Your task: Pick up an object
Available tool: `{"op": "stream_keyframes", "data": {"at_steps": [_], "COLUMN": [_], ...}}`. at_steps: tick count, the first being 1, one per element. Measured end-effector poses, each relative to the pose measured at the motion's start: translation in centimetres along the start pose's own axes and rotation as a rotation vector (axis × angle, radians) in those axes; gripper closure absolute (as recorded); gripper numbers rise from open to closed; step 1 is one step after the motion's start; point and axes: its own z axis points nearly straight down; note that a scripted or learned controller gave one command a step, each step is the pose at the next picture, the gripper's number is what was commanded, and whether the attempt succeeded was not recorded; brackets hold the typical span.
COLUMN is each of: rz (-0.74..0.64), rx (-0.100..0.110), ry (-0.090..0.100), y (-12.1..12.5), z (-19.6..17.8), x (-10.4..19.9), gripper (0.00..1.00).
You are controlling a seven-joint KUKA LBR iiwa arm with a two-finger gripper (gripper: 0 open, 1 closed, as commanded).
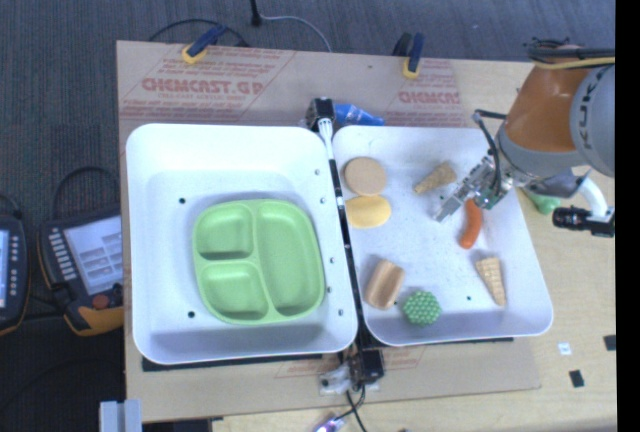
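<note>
Two bins sit side by side on the surface; food pieces are scattered loose in the right one, each open to a grab from above. The claw hangs low beside the carrot, apparently the target. Its spread cannot be told.

Brown bench board bears two white bins side by side.
</note>
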Motion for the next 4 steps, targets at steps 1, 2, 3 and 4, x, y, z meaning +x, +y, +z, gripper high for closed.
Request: {"op": "stream_keyframes", "data": {"at_steps": [1,2,3,4], "rz": [0.0,0.102,0.005,-0.367], "rx": [0.002,0.001,0.001,0.0], "ry": [0.004,-0.001,-0.002,-0.001], "y": [0.0,1.1,0.8,-0.7], "z": [0.2,0.1,0.0,0.0], "x": [0.1,3.0,6.7,5.3], "gripper": [0.0,0.0,0.0,0.0]}}
